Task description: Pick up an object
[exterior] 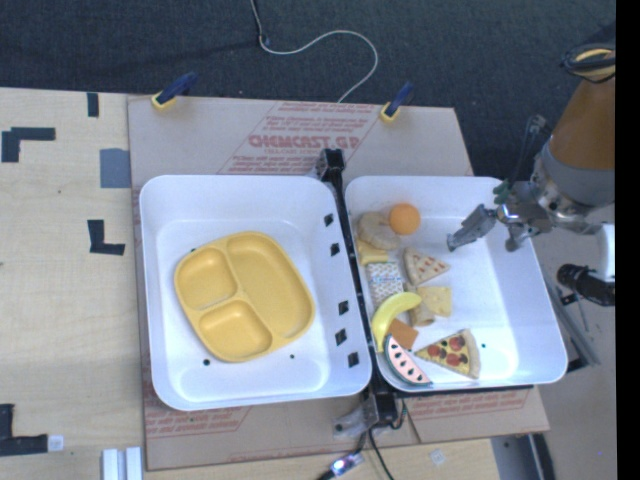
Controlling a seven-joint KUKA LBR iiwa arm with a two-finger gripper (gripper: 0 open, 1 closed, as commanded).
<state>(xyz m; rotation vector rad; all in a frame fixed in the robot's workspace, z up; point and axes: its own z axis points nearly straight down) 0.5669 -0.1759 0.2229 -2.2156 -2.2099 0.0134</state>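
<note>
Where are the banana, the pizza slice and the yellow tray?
banana (393, 311), camera view, middle of its curve
pizza slice (450, 352), camera view, its topping
yellow tray (243, 294), camera view, centre ridge

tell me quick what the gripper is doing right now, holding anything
gripper: above the right bin, holding nothing; whether it is open or shut cannot be told.

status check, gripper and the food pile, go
Gripper above right bin's upper right, nothing between fingers. Toy foods bunched along bin's left: orange ball, banana, pizza slice. Nothing blocking.
</note>
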